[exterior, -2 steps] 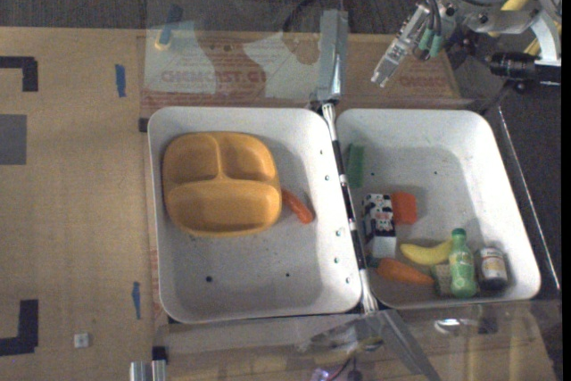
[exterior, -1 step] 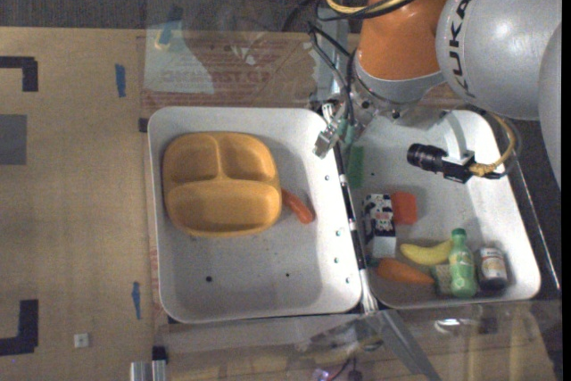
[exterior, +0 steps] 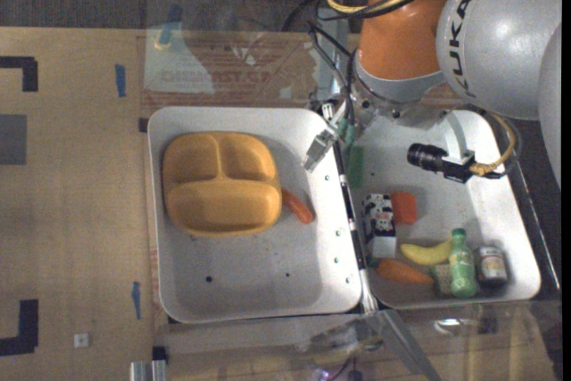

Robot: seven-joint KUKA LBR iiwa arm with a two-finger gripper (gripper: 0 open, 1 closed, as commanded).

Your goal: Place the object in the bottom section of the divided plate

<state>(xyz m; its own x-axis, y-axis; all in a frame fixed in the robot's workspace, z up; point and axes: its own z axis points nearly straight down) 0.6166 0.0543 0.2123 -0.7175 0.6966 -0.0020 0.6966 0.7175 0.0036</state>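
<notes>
Grey arm (exterior: 486,22) enters from the right, its orange band (exterior: 406,4) over the seam between the bins. Tan bench (exterior: 71,192) underneath, carrying both bins side by side. Left bin (exterior: 259,281): mostly bare white floor, with the divided plate (exterior: 220,183) in its upper left part. The plate is yellow-orange, with two small sections along its top edge and one wide section along the bottom. Right bin (exterior: 513,192): its things are crowded along the lower edge and near the shared wall. Gripper (exterior: 326,143) hangs at the upper right corner of the left bin, over the shared wall and well apart from the plate; whether it is released or clenched cannot be told from this angle. A green piece (exterior: 356,165) sits just below the gripper on the right bin's side; whether it is touched cannot be told. Lower right bin: banana (exterior: 426,252), a long carrot (exterior: 403,272) just below it, and an upright green bottle (exterior: 461,263) beside the banana's tip. A small dark jar (exterior: 490,263) stands right of the bottle. A black-and-white carton (exterior: 381,214) sits against the shared wall, with an orange-red block (exterior: 404,208) touching its right side. Task object, as best read: a small orange carrot piece (exterior: 299,207), the one loose thing in the left bin. It lies on the bin floor just beside the plate's right rim, level with the wide bottom section but outside it.
</notes>
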